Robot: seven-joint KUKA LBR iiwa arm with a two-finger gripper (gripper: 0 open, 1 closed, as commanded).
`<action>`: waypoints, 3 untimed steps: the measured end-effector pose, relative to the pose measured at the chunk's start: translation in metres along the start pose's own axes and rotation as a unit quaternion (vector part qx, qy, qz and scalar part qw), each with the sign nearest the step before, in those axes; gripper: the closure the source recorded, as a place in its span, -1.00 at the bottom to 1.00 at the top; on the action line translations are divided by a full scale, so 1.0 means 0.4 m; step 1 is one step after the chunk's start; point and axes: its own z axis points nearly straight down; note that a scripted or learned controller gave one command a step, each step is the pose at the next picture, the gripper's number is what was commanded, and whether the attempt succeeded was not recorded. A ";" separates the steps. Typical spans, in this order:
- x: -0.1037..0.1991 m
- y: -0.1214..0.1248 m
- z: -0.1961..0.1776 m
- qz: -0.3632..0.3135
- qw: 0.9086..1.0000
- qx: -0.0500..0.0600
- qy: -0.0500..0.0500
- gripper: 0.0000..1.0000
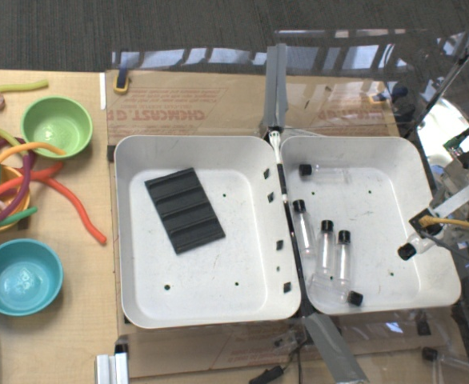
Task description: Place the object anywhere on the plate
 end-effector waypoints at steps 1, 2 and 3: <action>0.116 -0.255 0.148 -0.060 0.998 0.000 0.000 1.00; 0.028 -0.064 0.176 -0.038 0.999 0.000 0.000 1.00; -0.050 0.107 0.315 -0.073 0.997 0.001 0.000 1.00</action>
